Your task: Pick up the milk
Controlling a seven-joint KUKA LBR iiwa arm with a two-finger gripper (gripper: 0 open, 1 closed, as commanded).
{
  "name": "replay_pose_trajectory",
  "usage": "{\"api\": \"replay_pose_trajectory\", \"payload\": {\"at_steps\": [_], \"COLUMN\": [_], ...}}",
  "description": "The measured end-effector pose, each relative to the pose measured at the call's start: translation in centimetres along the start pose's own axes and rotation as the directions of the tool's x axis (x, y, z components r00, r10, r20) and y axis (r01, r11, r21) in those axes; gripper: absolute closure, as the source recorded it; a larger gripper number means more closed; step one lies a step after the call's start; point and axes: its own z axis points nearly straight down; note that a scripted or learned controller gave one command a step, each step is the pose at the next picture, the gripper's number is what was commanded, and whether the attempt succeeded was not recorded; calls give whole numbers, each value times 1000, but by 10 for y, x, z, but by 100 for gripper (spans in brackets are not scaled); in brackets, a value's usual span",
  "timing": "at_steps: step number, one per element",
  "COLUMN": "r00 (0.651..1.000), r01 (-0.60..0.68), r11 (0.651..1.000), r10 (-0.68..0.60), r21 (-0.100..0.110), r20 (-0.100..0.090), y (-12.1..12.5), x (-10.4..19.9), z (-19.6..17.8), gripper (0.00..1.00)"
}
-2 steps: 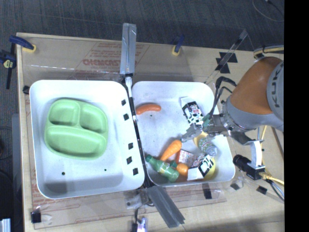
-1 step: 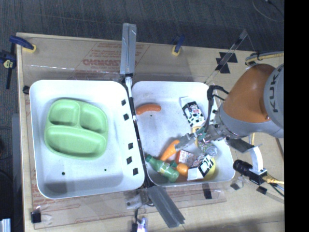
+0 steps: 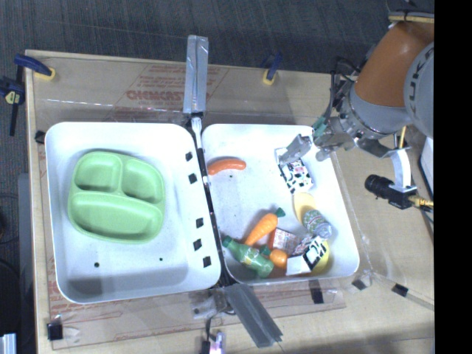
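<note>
Milk (image 3: 296, 174), a small carton with black cow patches, lay in the right bin (image 3: 221, 220) near its far right corner, tilted, top end toward the far rim. Tool (image 3: 301, 145) sat just over that top end, touching or nearly touching; grey fingers blurred against the carton, so I could not tell whether they were spread or closed on it. Arm (image 3: 383, 87) came in from the right edge of the surface (image 3: 383, 308), orange band above the wrist.

Same bin: sausage (image 3: 226, 165) near the far left corner, well apart from the milk. Carrot (image 3: 262, 228) lay slanted in the middle. Green bottle (image 3: 248, 255) lay along the near rim, a small orange piece (image 3: 278, 257) just beside it. Yellow item (image 3: 304, 206) lay by the right wall, just near of the milk, with a printed bottle (image 3: 317, 223) touching it. Another black-and-yellow pack (image 3: 316, 254) sat in the near right corner.

Left bin (image 3: 110, 282) held a green divided tray (image 3: 118, 195), toward its far left part. Blue clamps (image 3: 33, 66) gripped the surface's far left corner.
</note>
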Motion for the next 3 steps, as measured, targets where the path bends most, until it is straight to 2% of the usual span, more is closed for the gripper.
{"api": "replay_pose_trajectory", "payload": {"at_steps": [1,2,3], "r00": [1000,988,999], "r01": [8,157,48], "r11": [1000,988,999], "r10": [-8,-157,-48], "r21": [3,-1,0], "r20": [-2,1,1], "y": [13,12,54], "x": [-7,-7,-14], "z": [69,-3,18], "gripper": [0,0,0]}}
